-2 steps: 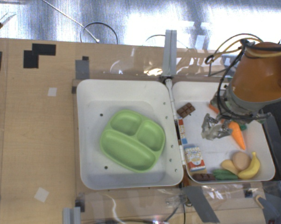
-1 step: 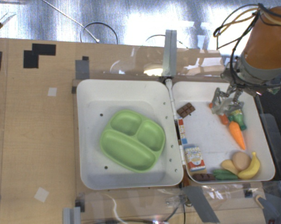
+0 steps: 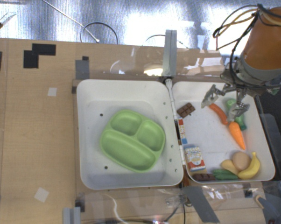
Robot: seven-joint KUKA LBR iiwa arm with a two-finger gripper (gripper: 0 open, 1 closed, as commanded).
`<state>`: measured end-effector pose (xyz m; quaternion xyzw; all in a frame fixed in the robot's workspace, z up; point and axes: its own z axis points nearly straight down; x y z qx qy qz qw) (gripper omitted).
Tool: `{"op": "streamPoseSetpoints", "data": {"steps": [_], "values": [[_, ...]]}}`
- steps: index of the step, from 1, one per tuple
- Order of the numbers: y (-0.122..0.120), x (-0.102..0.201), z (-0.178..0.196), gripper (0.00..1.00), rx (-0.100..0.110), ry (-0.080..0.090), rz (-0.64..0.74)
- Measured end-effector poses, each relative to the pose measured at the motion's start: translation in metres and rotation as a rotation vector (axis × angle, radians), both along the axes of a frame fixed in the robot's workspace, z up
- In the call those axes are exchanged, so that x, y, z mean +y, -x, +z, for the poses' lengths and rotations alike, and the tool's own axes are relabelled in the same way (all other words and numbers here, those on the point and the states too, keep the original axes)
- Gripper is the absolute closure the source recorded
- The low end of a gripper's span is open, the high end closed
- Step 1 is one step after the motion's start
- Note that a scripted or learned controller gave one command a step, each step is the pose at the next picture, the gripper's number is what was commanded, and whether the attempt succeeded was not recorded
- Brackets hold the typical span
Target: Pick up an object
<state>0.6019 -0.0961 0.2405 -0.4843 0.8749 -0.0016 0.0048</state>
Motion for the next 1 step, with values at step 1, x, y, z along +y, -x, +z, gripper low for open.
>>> {"op": "streamPoseSetpoints", "data": {"steps": [1], "values": [[-0.0119, -0.0339, -0.1452, 0.0, 0.002, 0.001, 0.175]]}}
